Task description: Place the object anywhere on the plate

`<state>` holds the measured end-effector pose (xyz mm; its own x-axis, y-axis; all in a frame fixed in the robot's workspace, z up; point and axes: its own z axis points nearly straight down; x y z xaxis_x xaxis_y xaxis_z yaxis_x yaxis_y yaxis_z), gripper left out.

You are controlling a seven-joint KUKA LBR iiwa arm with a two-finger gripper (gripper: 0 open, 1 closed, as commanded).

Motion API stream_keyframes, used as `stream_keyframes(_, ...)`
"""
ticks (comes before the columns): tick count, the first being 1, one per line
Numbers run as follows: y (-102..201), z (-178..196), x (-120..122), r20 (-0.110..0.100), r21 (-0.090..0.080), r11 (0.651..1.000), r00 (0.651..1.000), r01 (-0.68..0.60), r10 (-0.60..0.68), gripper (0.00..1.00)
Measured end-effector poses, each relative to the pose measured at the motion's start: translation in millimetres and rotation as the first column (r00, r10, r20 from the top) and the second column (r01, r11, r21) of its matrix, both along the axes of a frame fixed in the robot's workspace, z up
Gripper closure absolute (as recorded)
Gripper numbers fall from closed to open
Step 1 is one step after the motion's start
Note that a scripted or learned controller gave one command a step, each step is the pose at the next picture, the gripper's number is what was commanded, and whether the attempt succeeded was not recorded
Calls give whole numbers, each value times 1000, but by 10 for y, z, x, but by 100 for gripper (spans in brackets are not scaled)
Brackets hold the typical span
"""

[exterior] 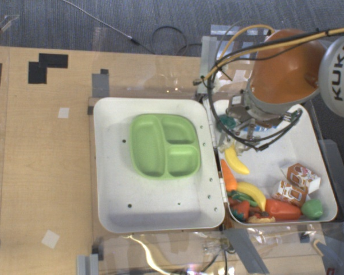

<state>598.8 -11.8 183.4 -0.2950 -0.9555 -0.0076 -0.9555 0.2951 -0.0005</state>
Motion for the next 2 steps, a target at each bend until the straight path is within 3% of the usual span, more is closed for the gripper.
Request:
stream_keyframes(1,791,34,134,6,-1,998,998,-66,66,100)
stream_keyframes(2,1357,-127,702,5,-1,986,986,-169,169,100)
